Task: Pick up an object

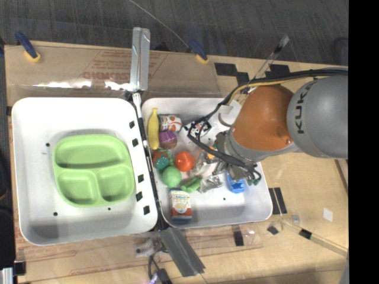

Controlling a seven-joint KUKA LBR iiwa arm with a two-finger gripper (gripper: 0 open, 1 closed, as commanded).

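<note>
Orange and grey fill the right of my frame: the arm point(278, 120) reaches in from the right, its wrist low over the right bin point(257, 209). The gripper point(220, 169) sits among the clutter at the middle of that bin, and I cannot tell how its jaws stand or whether anything is between them, since the wrist and black cables cover them. Toys crowd the bin's left half: a yellow banana point(153, 129) along the divider, a purple piece point(168, 139) beside it, a red ball point(184, 161) just above a green ball point(172, 176), and a small carton point(180, 205) near the lower edge. A blue block point(236, 186) lies just below the wrist. In the left bin point(29, 158) I see a green divided tray point(93, 169), roughly centred.
</note>
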